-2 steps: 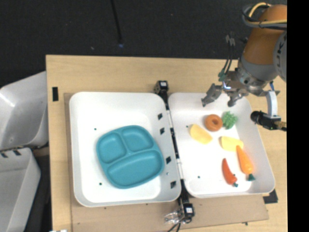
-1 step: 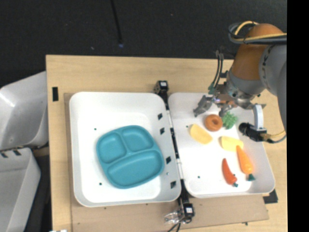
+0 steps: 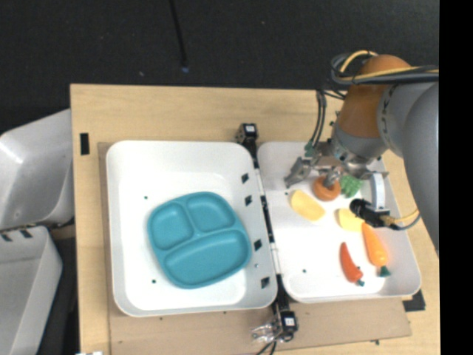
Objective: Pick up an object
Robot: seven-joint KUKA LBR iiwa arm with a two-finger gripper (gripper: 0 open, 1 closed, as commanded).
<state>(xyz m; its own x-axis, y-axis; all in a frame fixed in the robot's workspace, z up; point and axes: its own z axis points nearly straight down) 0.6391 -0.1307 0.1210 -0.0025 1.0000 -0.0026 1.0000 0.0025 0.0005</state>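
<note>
**Jaws low over the orange piece in the right bin**

Pale wooden bench point(image 3: 185, 113) on dark floor carries two shallow white bins side by side. From my screen, the left white bin point(image 3: 126, 272) holds a teal plastic divided plate point(image 3: 198, 239). The right white bin point(image 3: 310, 272) holds the toys: a small round orange piece point(image 3: 325, 190), a yellow oval piece point(image 3: 307, 205), a pale yellow chunk point(image 3: 349, 220), a red pepper-shaped toy point(image 3: 350, 262) and an orange carrot-shaped toy point(image 3: 376, 248). The grey arm with its orange band point(image 3: 366, 113) has its gripper point(image 3: 322, 171) at the bin's far side. The round orange piece sits right at the jaws, just below them; I cannot tell whether they are open or closed on anything.
</note>
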